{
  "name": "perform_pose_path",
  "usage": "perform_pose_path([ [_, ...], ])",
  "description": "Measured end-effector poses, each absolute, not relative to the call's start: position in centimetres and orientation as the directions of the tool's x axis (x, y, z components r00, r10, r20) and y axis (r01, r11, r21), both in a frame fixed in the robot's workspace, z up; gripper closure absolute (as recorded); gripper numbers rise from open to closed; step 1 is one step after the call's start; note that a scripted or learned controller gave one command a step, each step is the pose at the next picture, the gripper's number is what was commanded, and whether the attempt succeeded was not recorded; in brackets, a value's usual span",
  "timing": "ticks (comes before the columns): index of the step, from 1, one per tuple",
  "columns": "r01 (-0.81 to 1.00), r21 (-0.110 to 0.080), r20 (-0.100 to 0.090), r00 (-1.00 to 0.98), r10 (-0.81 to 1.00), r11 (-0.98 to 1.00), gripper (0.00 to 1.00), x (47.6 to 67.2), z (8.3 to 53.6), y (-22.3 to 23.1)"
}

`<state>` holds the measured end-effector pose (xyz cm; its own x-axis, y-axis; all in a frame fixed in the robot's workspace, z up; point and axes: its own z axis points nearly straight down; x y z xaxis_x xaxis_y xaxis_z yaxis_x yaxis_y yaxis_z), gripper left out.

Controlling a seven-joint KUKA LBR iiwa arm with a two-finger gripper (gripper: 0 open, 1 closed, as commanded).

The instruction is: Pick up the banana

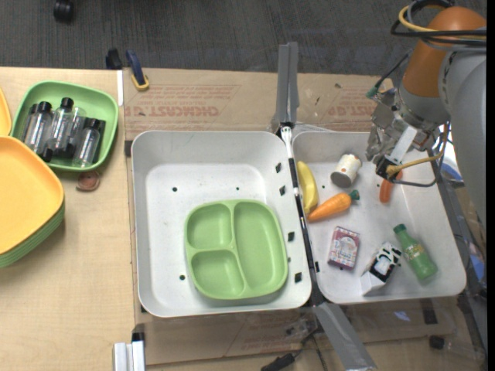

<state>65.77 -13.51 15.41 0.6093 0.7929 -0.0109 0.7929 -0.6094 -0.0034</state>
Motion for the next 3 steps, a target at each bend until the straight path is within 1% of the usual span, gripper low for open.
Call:
perform_pose_path([
  [2,0.796,-0.005,-0.016,0.606,0.796,-0.606,1.0,65.7,17.0,-13.6],
  [3,0.946,-0.002,-0.001,0.325,0.946,-0.325,1.0,61.6,13.8,-19.9],
])
